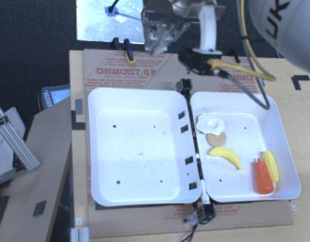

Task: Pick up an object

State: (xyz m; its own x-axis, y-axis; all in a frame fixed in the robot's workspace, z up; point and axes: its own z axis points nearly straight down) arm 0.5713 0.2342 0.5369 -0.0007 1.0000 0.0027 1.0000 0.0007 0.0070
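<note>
Yellow curved banana [226,157] lies in the right bin [283,135]; tool [157,43] fingers' state unclear.

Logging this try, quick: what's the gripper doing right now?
Gripper: up above the bins' far edge, nothing seen between its fingers; open or shut cannot be told.

dark carpet floor [34,34], tan bench [79,74]

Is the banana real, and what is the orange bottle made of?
The banana looks like toy plastic: even yellow, smooth, no spots. The orange bottle also seems plastic, with a solid colour and a slightly shiny surface. Both lie in the right bin, probably glossy white plastic.
</note>
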